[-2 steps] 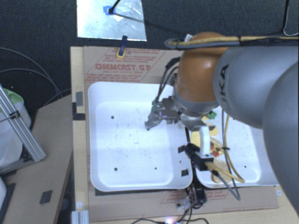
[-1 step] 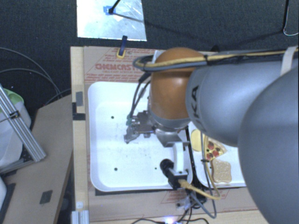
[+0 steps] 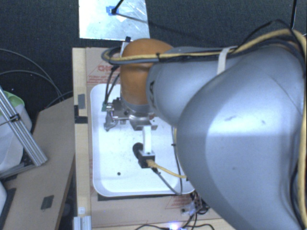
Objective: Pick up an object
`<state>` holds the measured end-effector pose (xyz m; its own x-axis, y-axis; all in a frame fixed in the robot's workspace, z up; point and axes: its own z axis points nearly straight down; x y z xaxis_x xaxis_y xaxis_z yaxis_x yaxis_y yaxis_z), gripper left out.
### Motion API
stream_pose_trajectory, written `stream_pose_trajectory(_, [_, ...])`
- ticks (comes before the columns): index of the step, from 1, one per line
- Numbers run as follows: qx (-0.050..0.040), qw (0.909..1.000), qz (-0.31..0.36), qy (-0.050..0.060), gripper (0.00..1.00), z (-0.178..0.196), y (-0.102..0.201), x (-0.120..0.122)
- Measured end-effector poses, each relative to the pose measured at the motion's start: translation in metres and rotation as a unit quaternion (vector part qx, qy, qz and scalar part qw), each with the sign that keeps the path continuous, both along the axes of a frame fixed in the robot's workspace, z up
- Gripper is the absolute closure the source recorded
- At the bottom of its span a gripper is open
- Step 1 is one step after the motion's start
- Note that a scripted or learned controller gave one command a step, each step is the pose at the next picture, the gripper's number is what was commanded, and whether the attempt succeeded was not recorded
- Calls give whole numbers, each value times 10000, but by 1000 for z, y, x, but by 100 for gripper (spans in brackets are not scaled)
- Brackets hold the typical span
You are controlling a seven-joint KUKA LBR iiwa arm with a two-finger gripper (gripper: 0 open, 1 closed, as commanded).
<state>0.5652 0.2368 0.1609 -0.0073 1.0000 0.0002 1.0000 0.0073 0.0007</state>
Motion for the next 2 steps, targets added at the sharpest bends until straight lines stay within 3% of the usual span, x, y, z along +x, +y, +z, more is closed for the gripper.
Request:
stream_pose_trajectory(1, [6, 10000, 6, -7, 100, 15, -2, -1])
stream_pose_trajectory(2, [-2, 10000, -9, 24, 100, 17, -2, -53])
